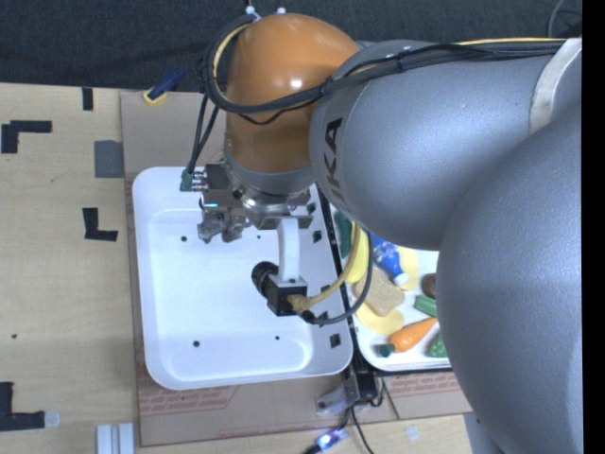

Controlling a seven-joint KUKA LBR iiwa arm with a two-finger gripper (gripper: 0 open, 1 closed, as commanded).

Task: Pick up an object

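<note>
The orange carrot (413, 335) lies in the right bin (383, 353), near a yellow banana (359, 253) and a blue bottle (389, 256). Beyond, the gripper (219, 227) hangs over the left bin (189, 291); I cannot tell its state

Even, bright overhead light; soft glare on the orange band (274, 69); below it, mild blur and faint shadows.

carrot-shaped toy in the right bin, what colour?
Orange with a green end, the carrot, seen in the camera view.
</note>
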